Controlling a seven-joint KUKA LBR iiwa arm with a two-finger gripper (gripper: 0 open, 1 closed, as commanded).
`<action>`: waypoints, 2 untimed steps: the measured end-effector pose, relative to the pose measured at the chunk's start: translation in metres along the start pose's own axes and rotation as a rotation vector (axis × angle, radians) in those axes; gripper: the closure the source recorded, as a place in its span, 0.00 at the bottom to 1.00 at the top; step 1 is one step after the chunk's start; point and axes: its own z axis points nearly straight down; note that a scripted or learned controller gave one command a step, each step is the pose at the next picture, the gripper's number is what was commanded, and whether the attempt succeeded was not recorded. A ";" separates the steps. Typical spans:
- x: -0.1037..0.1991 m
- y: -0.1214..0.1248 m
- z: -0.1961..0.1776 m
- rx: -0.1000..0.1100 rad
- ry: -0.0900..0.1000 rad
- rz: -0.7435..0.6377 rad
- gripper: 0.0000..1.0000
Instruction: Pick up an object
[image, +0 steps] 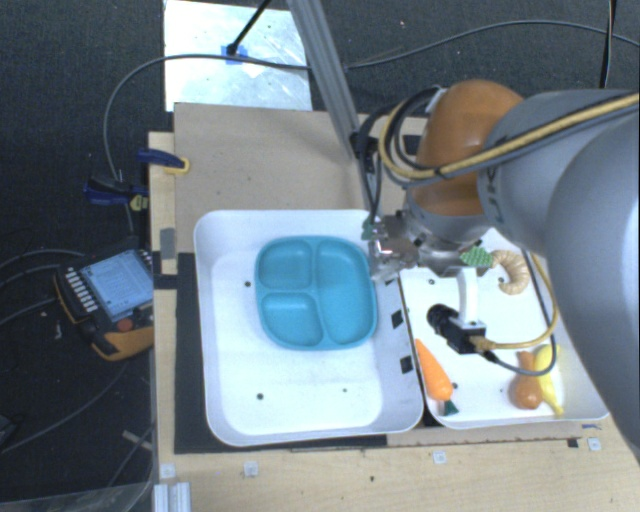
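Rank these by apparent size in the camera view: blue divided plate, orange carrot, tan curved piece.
1. Blue divided plastic plate, by far the largest.
2. Orange carrot-shaped toy.
3. Tan curved piece, only slightly smaller-looking than the carrot, so their order is unsure.

1 plate (315, 292), prob. 1 carrot (433, 370)

Grey arm (575, 170), wrist (445, 225) pointed down
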 end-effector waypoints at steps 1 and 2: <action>0.048 0.018 -0.023 -0.002 0.000 0.001 1.00; 0.045 0.017 -0.022 0.001 -0.002 0.005 0.00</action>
